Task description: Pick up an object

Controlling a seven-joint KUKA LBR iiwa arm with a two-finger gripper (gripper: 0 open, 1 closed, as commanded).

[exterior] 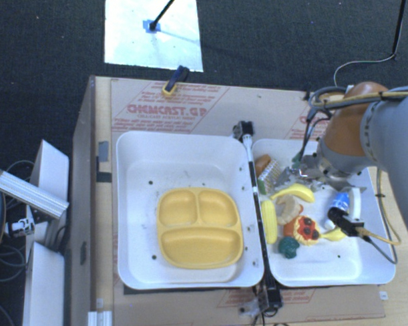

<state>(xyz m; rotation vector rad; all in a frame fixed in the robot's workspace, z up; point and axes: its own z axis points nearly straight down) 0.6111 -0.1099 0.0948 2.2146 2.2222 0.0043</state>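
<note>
1. The gripper hangs low over the back of the right bin; its metal parts blur together there, so I cannot tell how it is set or whether it has anything.
2. Just below it lies a yellow banana, curved and apparently free on the bin floor.
3. To the gripper's left sits a brownish toy, near the bin's left wall.
4. Nearer the front are a pale round piece, a red and orange toy, a green broccoli-like piece and an upright yellow corn-like piece.
5. A blue and white item lies to the right, under the grey arm.
6. The left bin holds a yellow divided plate lying flat.
</note>
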